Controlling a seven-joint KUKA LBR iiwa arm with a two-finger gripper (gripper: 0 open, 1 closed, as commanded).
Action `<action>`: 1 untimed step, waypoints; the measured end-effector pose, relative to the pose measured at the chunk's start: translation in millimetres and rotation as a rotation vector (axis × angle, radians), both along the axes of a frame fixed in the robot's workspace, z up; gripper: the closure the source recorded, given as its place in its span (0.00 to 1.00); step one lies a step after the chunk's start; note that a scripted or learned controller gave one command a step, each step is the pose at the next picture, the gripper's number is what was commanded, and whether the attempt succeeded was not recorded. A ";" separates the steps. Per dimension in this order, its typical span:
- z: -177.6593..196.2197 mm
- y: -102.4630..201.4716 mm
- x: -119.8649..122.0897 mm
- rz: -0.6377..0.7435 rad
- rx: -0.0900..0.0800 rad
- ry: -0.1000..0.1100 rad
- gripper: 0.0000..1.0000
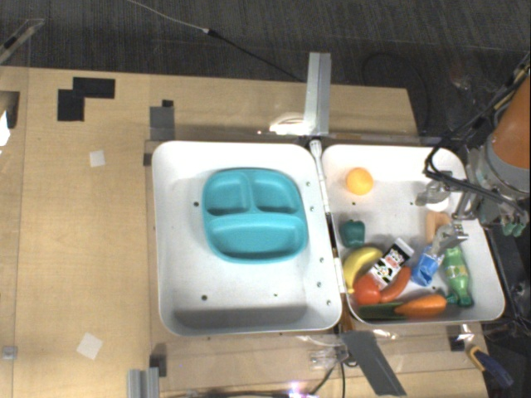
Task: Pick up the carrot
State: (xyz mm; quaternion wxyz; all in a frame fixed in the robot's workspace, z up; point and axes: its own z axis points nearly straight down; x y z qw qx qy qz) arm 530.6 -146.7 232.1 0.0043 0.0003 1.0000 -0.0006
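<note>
Lying along the near wall of the right bin [494, 305], the carrot [423, 306] rests on its side, orange, with its tip pointing toward the bin's right corner. Just left of it, a dark green vegetable [380, 311] lies against the same wall, and a red tomato [366, 289] sits touching a yellow banana [358, 263] behind it. A small black-and-white box [390, 264] leans over a red-orange piece [397, 283] in the middle of the pile. To the right, a blue block [426, 269] stands just beside a green bottle [455, 275] that lies along the bin's right side, close to the carrot's far edge.

Above the blue block hangs the hand [445, 237], its metal fingers pointing down into the bin, well above the carrot and a little behind it. Whether the fingers are spread or closed cannot be told from this angle, and nothing can be seen clamped between them. A pale peach-coloured item [436, 223] lies just behind the hand.

Farther back, a dark green pepper [353, 232] sits near the divider, and an orange ball [359, 181] rests alone near the far wall. The left bin [178, 247] holds a teal divided plate [254, 214]. The grey arm [498, 177] with its orange band enters from the right, over the desk [75, 247].
</note>
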 end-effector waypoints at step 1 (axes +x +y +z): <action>-120.4 39.6 73.0 0.035 0.004 0.008 0.00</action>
